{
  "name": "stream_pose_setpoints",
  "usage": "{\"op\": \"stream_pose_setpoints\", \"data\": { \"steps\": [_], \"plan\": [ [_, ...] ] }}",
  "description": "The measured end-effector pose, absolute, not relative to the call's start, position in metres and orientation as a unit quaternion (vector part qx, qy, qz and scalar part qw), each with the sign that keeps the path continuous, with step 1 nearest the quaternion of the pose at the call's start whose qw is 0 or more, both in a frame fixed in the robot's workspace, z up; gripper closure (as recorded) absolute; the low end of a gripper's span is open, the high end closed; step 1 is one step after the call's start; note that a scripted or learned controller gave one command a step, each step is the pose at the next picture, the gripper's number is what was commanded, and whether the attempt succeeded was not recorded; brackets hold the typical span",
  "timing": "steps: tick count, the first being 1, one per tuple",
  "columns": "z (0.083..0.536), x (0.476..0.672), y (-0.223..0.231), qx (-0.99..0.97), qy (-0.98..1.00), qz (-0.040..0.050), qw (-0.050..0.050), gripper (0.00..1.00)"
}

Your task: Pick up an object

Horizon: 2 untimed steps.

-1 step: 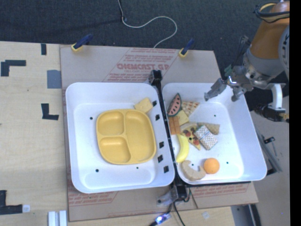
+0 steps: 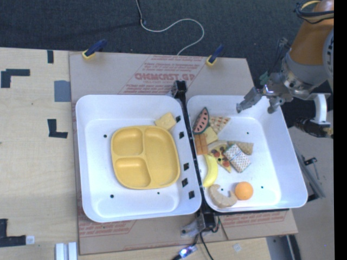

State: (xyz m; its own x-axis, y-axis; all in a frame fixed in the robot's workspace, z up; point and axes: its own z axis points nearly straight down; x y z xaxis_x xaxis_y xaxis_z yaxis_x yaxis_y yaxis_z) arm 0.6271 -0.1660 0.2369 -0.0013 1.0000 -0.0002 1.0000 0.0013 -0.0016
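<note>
Spread open and holding nothing, the gripper (image 2: 259, 99) hangs over the upper right corner of the right bin (image 2: 282, 145), its two fingers splayed apart above the rim. Down in that bin, toy food lies bunched along the left side: a watermelon slice (image 2: 201, 120) at the top with a waffle piece (image 2: 219, 124) beside it, a banana (image 2: 211, 170) lower down touching the dividing wall, and an orange (image 2: 244, 190) near the front next to a bread slice (image 2: 222, 196). Across in the left bin (image 2: 92, 145) sits a yellow divided plate (image 2: 145, 157), a pale cheese block (image 2: 166, 121) just above it.
</note>
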Motion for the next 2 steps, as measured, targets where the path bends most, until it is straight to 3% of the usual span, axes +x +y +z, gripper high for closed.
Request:
{"op": "stream_pose_setpoints", "data": {
  "steps": [2],
  "plan": [
    [0.137,0.632,-0.18,-0.707,-0.707,0.0024,0.002,0.0]
  ]
}}
